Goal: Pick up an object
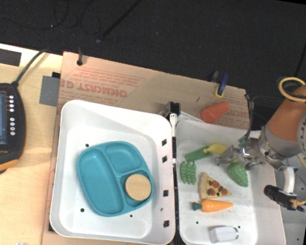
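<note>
Looking down at the bench, the gripper (235, 156) sits low over the top of the right bin (264, 239), its tip just beside a bumpy green toy (239, 174), maybe touching it, hard to say from this angle. Can't tell if it's clenched or released, too small and cluttered there. Same bin also has a yellow and green corn piece (206, 152), another green veggie (188, 171), a pizza slice (212, 186), a carrot (214, 206) and a grey block (222, 234) near the front. The left bin (84, 119) has a teal divided plate (106, 178) with a round cookie (138, 187) on it. An orange-red piece (215, 112) lies on the cardboard (124, 85) behind the bins.
</note>
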Available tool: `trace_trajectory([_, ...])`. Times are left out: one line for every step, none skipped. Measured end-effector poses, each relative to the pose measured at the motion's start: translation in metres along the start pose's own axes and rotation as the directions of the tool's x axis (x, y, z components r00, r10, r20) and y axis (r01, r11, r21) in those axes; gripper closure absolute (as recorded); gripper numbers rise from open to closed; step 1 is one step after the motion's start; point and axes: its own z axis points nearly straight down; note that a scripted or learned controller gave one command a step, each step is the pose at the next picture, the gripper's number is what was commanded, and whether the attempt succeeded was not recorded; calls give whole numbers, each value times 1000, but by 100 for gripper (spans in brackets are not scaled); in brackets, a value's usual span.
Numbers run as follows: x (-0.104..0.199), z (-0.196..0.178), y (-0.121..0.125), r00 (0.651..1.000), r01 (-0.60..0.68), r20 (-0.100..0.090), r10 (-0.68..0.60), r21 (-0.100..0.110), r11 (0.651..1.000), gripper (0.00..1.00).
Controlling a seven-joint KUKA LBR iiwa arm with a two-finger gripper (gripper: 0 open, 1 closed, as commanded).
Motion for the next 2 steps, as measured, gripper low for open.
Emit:
trace_trajectory([0, 0, -52, 1000, -2, -1, 2, 4, 1000, 0])
trace_trajectory([0, 0, -5, 1000, 0, 0, 0, 0, 1000, 0])
